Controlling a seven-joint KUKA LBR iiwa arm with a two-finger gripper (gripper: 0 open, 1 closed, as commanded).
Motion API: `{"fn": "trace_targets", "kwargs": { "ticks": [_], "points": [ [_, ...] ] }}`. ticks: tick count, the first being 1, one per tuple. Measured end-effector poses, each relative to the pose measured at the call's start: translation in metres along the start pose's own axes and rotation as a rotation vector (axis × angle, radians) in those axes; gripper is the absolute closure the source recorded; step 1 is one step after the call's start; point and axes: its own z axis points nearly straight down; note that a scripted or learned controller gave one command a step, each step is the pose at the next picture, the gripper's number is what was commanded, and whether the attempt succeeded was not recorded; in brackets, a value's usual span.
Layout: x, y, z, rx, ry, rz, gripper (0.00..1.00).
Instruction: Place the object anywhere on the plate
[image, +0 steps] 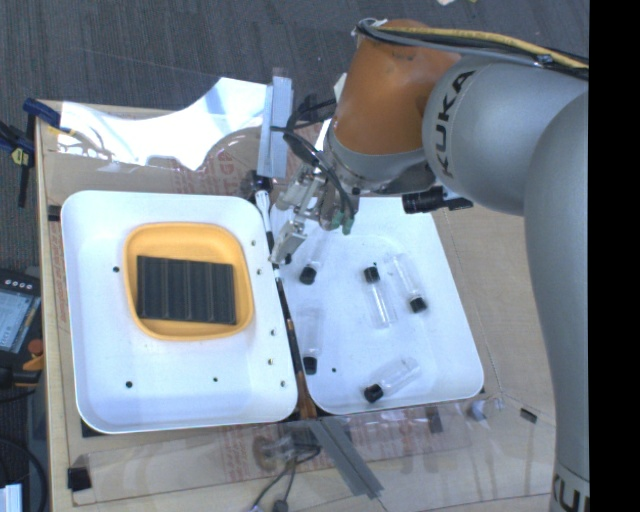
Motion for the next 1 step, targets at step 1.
{"fn": "trace_targets", "kwargs": {
  "ticks": [1],
  "points": [
    [-0.0038,-0.0317,0.0125,-0.001,0.003,-0.381,0.00]
  ]
}}
